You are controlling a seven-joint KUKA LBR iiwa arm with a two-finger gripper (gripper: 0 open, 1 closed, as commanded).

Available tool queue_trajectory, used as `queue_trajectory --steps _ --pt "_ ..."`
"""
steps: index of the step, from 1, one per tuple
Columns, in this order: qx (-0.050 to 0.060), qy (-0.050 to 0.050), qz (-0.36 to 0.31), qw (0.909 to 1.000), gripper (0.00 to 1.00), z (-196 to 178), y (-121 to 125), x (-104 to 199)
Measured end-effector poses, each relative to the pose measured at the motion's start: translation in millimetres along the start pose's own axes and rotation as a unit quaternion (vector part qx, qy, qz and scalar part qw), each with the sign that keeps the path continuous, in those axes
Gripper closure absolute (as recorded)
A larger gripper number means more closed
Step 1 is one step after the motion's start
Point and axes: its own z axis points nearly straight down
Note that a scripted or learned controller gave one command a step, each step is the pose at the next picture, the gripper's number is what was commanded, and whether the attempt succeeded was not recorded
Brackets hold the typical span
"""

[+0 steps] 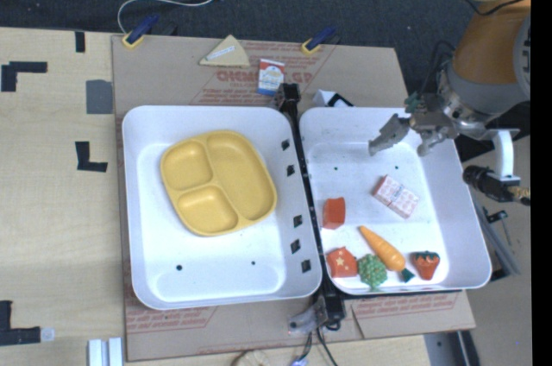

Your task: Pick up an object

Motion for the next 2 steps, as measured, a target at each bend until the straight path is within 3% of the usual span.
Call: queue_trajectory --steps 1,2 --pt "0.001 0.000 0.001 1.0000 0.00 38.2 -83.5 -21.6" --pt "0.000 0.001 0.000 1.0000 0.00 147.8 -98.8 0.8"
